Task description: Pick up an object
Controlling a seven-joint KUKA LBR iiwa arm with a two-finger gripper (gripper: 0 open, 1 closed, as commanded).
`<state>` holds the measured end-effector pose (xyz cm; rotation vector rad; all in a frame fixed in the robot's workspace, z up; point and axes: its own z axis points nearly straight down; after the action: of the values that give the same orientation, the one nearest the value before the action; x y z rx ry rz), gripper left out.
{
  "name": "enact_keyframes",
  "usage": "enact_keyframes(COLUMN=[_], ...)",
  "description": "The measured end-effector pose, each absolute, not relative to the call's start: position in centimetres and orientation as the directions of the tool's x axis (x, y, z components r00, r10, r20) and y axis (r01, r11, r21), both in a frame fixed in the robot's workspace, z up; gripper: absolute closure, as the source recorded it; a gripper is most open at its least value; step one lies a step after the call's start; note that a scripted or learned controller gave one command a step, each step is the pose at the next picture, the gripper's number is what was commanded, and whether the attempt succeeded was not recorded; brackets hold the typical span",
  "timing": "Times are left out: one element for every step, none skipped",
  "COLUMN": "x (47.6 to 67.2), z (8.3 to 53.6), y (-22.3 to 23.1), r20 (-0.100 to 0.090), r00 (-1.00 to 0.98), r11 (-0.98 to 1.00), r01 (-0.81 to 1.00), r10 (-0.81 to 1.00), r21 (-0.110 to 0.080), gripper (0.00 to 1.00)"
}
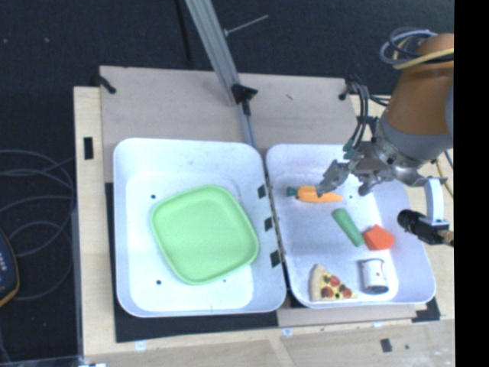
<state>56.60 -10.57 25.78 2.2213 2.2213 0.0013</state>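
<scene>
Two shallow white bins sit side by side on the pale wooden counter, seen from the single camera fixed above. The left bin holds a light green square plastic plate, lying flat near its middle. The right bin carries five small things: an orange toy carrot with a green stub in the upper part, a green cylindrical stick lying at a slant just below it, an orange-red block touching or nearly touching the stick's lower end, a small white and silver can-like cylinder near the front edge, and a toy pizza slice with red dots to the left of the can. The grey arm with its orange band reaches in from the right, and its jaws hang spread over the right bin's upper half, just right of and above the carrot, with nothing between the fingers. A grey metal pole slants across the counter's far edge.
</scene>
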Motion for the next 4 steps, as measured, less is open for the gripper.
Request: enact_keyframes(x=[57.4,56.9,56.9,57.0], z=[20.1,14.1,9.9,11.1], y=[-10.4,-9.8,-9.8,-9.8], r20=[0.0,0.0,0.0,0.001], r00=[0.001,0.001,0.001,0.002], r11=[-0.001,-0.001,-0.001,-0.002], r01=[1.0,1.0,1.0,1.0], r10=[1.0,1.0,1.0,1.0], r21=[-0.004,-0.005,-0.002,0.002], gripper=[0.0,0.0,0.0,1.0])
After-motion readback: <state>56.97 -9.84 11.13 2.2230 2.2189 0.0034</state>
